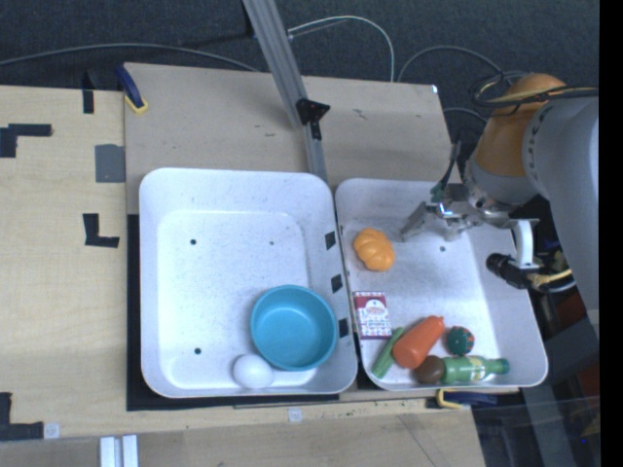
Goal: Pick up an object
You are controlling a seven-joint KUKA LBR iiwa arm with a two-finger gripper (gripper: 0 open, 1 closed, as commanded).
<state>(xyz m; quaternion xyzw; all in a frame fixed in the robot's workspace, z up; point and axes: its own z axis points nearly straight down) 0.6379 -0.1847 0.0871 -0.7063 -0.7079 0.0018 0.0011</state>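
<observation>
Nearest, the bottle [471, 367] and carrot [420, 341] crowd the right bin's [458, 275] near corner. My gripper [425, 222], seemingly spread and empty, hovers right of the orange lump [374, 249]; closing here risks grasping nothing.

You are looking at a robotics lab: a plywood bench [243, 115] marked with black tape, two white bins [156, 261] of toy food, loose cables [341, 27], dark carpet.

White bins [165, 261] on a tan worktop [49, 290]; blue bowl [293, 326], white ball [253, 370], orange pumpkin [374, 249], red-and-white carton [372, 315], orange carrot [417, 341], green bottle [472, 367].
</observation>
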